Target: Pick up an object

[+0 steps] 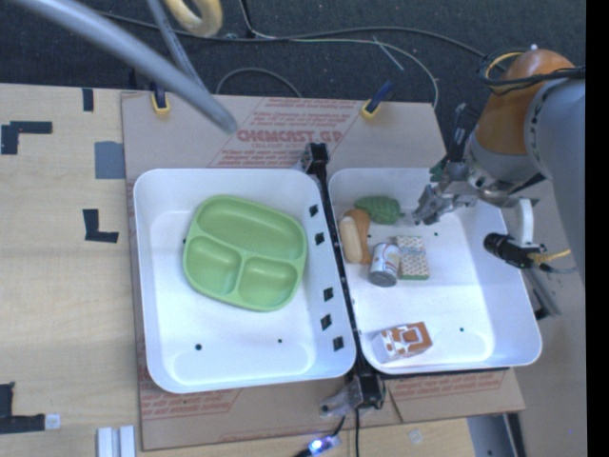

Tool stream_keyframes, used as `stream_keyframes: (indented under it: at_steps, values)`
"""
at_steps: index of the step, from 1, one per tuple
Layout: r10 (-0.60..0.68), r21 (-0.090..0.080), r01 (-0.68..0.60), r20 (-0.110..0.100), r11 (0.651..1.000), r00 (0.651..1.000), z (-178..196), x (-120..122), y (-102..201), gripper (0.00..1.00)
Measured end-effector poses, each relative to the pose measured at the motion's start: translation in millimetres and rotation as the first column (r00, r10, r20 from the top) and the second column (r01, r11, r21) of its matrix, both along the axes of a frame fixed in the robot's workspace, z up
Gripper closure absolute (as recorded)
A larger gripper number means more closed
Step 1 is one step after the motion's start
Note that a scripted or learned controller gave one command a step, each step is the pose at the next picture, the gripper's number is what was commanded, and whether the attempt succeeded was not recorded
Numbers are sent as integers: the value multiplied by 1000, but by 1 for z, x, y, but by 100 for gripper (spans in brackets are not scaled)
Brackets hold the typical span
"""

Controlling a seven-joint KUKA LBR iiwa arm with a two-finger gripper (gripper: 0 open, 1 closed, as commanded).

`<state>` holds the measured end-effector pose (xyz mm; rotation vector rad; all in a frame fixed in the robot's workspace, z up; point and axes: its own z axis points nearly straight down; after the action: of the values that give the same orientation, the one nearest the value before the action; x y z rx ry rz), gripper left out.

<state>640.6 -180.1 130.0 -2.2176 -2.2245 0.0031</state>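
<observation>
Gripper (pixel 425 209) over right bin (pixel 495 284), state unclear; cardboard (pixel 285 136) print perhaps "CHEMCAST".

We see a dark floor (pixel 314 8) crossed by cables (pixel 400 50). A wooden bench (pixel 57 255) bears a cardboard sheet (pixel 285 127).

We're looking down at a slant from above the bench (pixel 67 208), w/ both bins below us.
</observation>
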Motion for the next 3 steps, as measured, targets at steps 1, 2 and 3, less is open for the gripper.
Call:
stream_keyframes:
  at_steps: [1,2,3]
  values:
    - [-1,0,1,7,1000,1000,56,6,-8,100]
    - [-1,0,1,6,1000,1000,99,6,-8,100]
    - [-1,0,1,7,1000,1000,153,8,-8,100]
